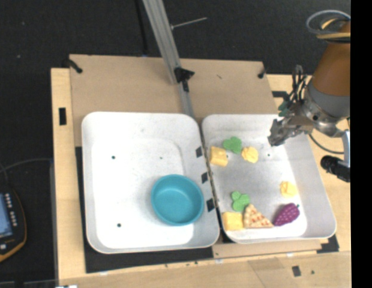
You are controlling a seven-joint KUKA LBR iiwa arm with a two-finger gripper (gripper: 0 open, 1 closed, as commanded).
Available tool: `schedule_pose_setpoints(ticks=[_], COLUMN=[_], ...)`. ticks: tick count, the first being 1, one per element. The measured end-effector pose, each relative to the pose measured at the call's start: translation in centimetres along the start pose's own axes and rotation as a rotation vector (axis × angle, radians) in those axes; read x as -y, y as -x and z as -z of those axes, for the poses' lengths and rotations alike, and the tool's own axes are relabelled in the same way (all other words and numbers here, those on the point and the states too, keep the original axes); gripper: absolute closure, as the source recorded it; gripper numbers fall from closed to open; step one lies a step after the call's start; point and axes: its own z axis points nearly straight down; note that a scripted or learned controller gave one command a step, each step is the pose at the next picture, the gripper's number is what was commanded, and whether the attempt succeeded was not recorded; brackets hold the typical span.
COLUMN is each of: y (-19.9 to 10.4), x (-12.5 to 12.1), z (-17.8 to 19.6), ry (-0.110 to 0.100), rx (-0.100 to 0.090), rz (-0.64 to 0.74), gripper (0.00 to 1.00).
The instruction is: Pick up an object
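we see the hand [277, 134] over the right bin's [315, 179] upper right part; we cannot tell its state. the bin has toy food: two clovers [232, 144], cheese [218, 156], pizza [255, 218], grapes [286, 214]. a blue bowl [177, 199] sits in the left bin [120, 143].

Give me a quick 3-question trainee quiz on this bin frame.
1. True or false: the blue bowl sits in the left bin.
2. Which lies nearest the pizza slice: A) purple grapes B) blue bowl C) gripper?
3. Over which bin does the gripper hover?

Key: 1 true. 2 A. 3 The right bin, near its upper right side.
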Motion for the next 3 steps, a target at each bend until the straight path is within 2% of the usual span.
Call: schedule_pose_setpoints(ticks=[1, 3], y=[-5.6, -16.3], x=[-1.2, -4.3], z=[0.5, -2.4], ry=[-0.004, -0.007], rx=[-0.003, -0.003], rz=[0.005, 0.004], gripper=[1.0, 1.0])
